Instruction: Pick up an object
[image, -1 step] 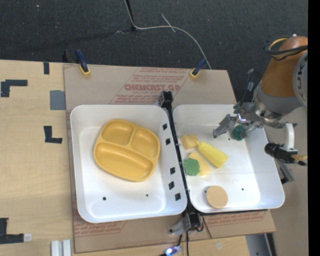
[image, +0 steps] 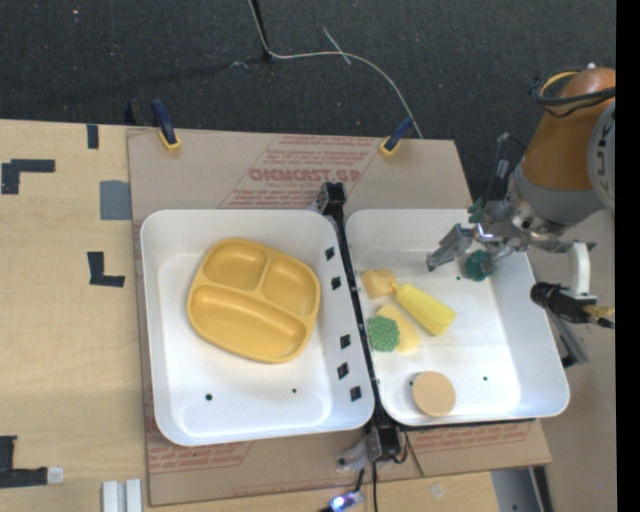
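My gripper (image: 458, 262) hangs over the back of the right bin (image: 520, 330), open, with nothing showing between its fingers. A small teal object (image: 478, 266) sits right against its right-hand finger; whether they touch is unclear. To the left and nearer the front lie a yellow corn-like piece (image: 425, 308), a pale yellow chunk (image: 376, 283) and a green round piece (image: 383, 333) on a yellow bit (image: 405, 338). A tan disc (image: 434, 393) rests near the bin's front edge.
The left bin (image: 165, 400) holds a yellow divided plate (image: 254, 298). A black divider (image: 346, 300) runs between the two bins. The arm's orange band (image: 570, 150) stands over the right bin's back right corner. Two clamps (image: 165, 128) pin the cardboard at the back.
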